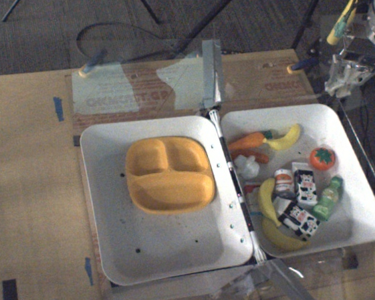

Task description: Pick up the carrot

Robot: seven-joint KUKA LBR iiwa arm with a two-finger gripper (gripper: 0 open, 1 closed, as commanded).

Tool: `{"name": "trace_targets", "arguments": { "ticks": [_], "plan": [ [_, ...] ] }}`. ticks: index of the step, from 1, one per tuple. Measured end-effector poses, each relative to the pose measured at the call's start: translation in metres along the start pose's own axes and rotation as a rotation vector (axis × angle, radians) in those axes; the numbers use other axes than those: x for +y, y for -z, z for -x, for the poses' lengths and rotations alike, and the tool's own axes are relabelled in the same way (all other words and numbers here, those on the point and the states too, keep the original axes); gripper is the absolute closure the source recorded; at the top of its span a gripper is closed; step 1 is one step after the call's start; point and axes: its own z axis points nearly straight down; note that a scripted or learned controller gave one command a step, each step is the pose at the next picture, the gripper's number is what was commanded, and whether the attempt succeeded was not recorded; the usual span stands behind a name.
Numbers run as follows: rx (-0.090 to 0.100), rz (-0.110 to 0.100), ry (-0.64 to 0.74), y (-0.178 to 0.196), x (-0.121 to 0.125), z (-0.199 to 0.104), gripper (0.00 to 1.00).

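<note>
Plainly not yet grasped: carrot [247,142] lying flat in the right bin [362,180], at that bin's far-left corner, close by its left wall, orange body toward that wall and green top toward the bin's middle. Crowded on the green-top side by a yellow banana [284,139], just beside or touching, hard to say which; bordered toward the bin's near side by a crumpled white piece [247,167]. Parked well outside the right bin, beyond its far-right corner: what looks to be the pale hand [346,75], too blurred and cluttered to tell open from closed, and gripping nothing that can be made out. Judged as the reach stage, with all of the picking left to do. To do it well: travel high across the right bin toward its far-left corner, clear of everything lying in it; stop over the orange body rather than the green top, away from the banana; turn the wrist so as to close across the carrot's short width, not along its length; descend straight, mindful of the bin's left wall and the metal divider [231,174] alongside; close only once low enough to straddle the body; lift straight up and check for the carrot actually coming away. Likely slips: clipping the wall, nudging the banana, pinching the rounded body too high and squeezing it out.
</note>
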Motion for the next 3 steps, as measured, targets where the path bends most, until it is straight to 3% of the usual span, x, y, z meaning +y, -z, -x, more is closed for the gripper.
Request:
{"name": "trace_targets", "arguments": {
  "ticks": [1, 2, 3],
  "plan": [
    [-0.001, 0.005, -0.308, -0.013, 0.024, 0.021, 1.00],
    [-0.002, 0.006, -0.035, 0.042, 0.038, 0.055, 1.00],
    [-0.002, 0.005, 0.516, 0.064, 0.019, 0.052, 1.00]
  ]
}}
